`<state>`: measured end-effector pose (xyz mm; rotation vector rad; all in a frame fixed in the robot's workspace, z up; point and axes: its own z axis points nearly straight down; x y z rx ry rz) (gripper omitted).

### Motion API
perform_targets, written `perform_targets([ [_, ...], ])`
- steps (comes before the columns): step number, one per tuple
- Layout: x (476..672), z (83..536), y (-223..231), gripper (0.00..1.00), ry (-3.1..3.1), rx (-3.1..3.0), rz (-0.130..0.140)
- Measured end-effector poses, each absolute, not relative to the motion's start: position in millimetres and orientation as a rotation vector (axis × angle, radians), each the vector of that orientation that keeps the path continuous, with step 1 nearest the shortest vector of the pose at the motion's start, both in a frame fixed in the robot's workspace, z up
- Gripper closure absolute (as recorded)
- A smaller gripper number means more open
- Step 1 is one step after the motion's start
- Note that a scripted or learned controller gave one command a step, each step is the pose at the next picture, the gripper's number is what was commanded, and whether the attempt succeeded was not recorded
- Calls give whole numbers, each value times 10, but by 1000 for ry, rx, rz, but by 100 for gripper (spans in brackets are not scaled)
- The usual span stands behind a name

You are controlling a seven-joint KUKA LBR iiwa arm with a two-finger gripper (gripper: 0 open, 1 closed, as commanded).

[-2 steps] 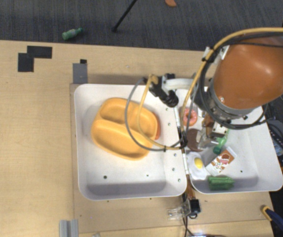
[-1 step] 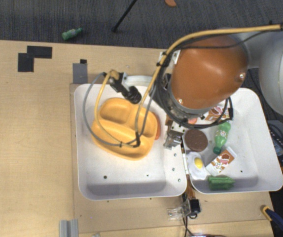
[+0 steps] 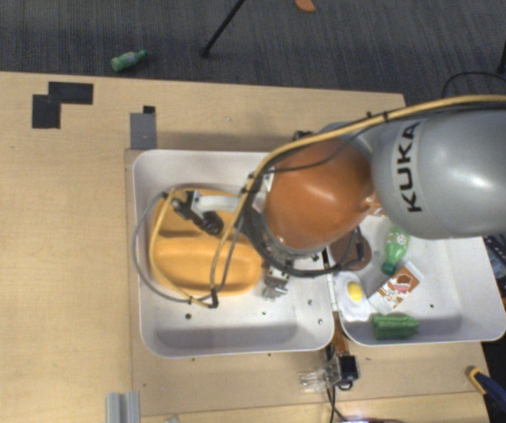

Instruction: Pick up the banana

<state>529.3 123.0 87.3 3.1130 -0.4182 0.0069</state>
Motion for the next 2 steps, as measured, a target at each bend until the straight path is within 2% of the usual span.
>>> perform_targets([
  [1, 5372, 1541, 1786, 100, -315, 3123, -8],
  [2, 5360, 1522, 1759, 0, -318, 3114, -19],
])
